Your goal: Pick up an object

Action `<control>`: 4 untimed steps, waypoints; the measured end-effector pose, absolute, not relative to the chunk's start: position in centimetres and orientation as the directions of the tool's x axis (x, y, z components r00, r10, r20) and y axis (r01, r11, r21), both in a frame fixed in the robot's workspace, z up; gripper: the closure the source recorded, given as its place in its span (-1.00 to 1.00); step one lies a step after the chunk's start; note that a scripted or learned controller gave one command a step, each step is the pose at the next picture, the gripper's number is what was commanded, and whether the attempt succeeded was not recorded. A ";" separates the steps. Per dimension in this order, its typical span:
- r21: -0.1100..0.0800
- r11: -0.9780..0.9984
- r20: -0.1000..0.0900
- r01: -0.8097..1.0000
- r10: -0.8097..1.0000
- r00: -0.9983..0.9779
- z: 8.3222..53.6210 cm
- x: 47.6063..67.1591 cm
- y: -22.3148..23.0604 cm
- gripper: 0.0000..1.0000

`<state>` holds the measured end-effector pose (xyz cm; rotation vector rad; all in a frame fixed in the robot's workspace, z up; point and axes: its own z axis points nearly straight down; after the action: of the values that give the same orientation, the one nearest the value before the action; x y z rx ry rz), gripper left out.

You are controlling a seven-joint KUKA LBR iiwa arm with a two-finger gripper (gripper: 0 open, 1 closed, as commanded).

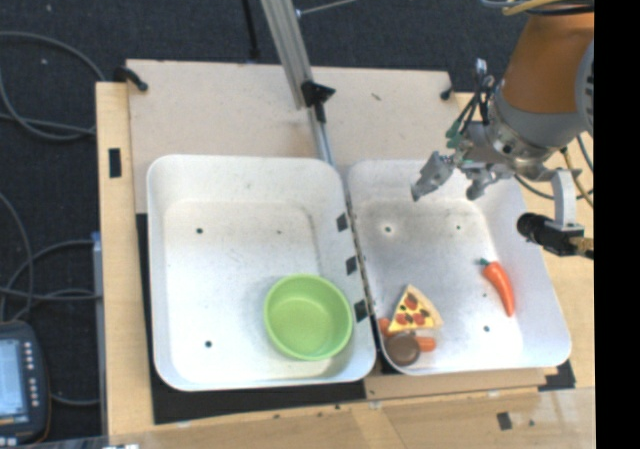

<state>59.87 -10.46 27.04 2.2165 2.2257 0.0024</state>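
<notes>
Two white bins sit side by side on the table (230, 107). The hand (452, 180) hangs over the far part of the right bin (440, 237), its two fingers spread apart with nothing between them.

Count of things: one green bowl (308, 316), one orange carrot (498, 285), one pizza slice (412, 309), one small brown round piece (403, 348) (too small to name) with a bit of orange just beside it.

The carrot lies nearer the camera than the hand and slightly to its right, close to the right bin's outer wall. The pizza slice and the brown piece sit well nearer the camera than the hand, a little to its left, crowded into the bin's near corner against the wall shared with the left bin (200, 227). The bowl is far to the hand's left, in the left bin's near right corner.

The bin floor directly under the hand is bare and roomy. No readable writing.
</notes>
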 end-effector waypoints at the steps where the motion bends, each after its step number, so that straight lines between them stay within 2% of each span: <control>1: 0.002 0.003 0.001 1.000 1.000 -0.003 27.0 59.9 -10.5 -1.00; 3: -0.004 -0.002 -0.003 1.000 1.000 0.002 16.8 61.1 -10.6 -1.00; 4: -0.004 -0.002 -0.002 1.000 1.000 0.002 12.2 60.2 -10.9 -1.00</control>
<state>60.20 -10.91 12.22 2.2240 2.2204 -0.0072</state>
